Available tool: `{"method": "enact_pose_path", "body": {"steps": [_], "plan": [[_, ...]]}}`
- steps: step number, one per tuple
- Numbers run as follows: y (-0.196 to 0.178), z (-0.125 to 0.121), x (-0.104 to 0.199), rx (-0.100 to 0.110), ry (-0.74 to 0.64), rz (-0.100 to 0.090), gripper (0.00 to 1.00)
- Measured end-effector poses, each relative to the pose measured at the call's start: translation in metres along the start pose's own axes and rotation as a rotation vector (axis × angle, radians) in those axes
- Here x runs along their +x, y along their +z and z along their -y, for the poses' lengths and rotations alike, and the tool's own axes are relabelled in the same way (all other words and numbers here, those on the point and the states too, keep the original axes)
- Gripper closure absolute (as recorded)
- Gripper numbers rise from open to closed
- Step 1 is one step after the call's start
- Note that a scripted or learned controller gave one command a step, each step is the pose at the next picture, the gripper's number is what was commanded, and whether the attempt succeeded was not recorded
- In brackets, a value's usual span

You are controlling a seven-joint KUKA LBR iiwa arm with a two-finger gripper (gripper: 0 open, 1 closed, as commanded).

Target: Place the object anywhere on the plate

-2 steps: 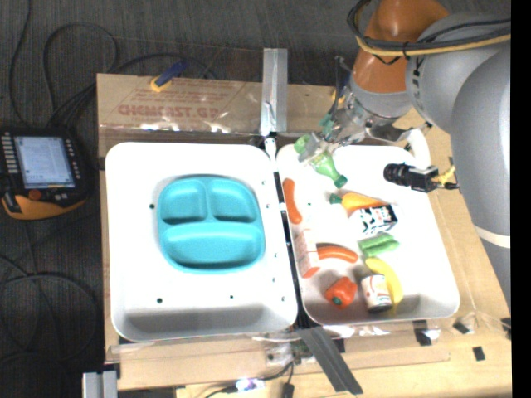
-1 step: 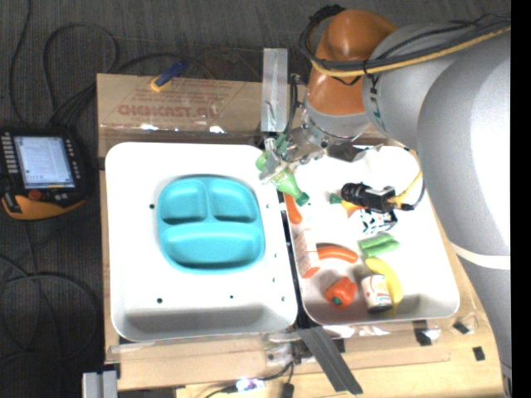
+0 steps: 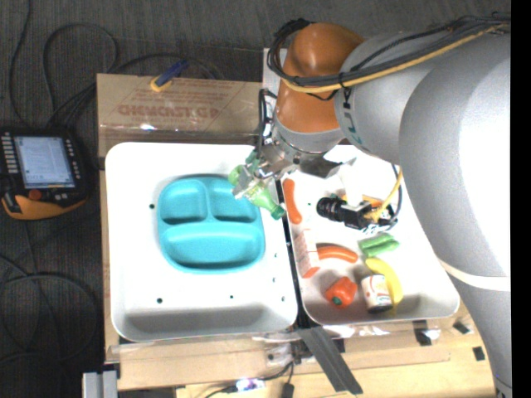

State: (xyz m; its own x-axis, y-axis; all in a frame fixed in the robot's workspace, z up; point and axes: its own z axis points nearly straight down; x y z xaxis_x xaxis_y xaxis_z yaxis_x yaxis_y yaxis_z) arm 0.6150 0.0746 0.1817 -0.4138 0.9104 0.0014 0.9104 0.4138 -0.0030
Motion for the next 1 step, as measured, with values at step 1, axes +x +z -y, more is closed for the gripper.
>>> {"method": "enact_pose_path", "body": {"steps": [1], "plan": [[0.0, 0.0001, -0.0001, 0.0, 0.0, 0.0, 0.0]]}}
